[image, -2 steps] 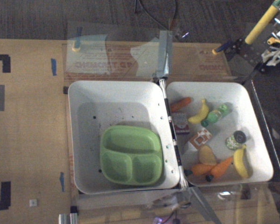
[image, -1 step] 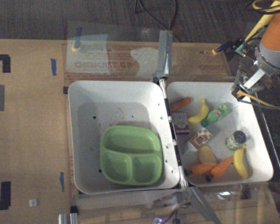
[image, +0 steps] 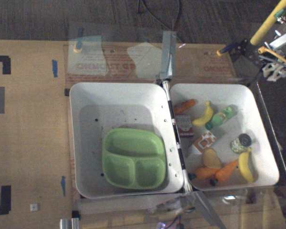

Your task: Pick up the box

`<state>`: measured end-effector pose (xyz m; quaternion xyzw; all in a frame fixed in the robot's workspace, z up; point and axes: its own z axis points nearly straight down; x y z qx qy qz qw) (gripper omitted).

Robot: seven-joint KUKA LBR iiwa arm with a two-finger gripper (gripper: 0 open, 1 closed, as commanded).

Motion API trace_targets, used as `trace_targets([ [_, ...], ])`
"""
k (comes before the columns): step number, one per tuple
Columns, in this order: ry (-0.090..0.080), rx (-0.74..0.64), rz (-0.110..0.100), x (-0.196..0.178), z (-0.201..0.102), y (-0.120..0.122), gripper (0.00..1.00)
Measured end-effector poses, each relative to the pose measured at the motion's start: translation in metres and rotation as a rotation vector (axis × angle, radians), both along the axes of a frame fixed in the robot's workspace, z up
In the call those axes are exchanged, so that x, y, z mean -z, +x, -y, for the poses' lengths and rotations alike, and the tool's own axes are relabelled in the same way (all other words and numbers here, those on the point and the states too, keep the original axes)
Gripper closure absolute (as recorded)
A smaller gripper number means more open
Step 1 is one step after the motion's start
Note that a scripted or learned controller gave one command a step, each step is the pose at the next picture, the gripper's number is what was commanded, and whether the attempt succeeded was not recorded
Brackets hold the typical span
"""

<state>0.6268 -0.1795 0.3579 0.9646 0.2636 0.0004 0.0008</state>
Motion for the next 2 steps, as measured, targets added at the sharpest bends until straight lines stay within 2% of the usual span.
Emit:
trace_targets([
  [1,0.000,0.014,0.000,-0.078,0.043,0.016,1.00],
  [2,0.003,0.069,-0.005,0.098,-0.035,-0.002,1.00],
])
